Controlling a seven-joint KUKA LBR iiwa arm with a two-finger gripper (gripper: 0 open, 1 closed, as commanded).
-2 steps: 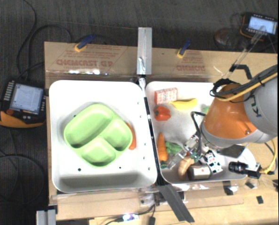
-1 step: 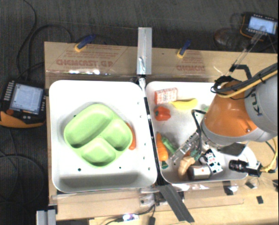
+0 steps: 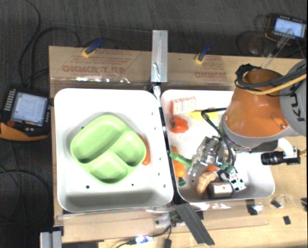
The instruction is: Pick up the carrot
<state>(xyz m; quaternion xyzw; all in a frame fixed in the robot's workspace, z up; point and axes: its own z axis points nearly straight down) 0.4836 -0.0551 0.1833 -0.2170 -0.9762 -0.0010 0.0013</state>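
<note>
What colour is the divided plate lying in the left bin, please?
Light green; the divided plate shows plainly in the camera view, inside the white left bin.

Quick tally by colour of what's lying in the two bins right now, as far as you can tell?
Green: 1, the divided plate in the left bin.
Orange: 3, a piece at the plate's edge, a tomato-like item, and the carrot in the right bin.
Orange-and-white: 1, a small box.
Tan: 1, a piece beside the end effector.
Total: 6; clutter under the arm is unclear.

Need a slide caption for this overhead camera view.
Arm's pincer lowered over the carrot in the cluttered right bin; green tray fills the left bin.
</note>
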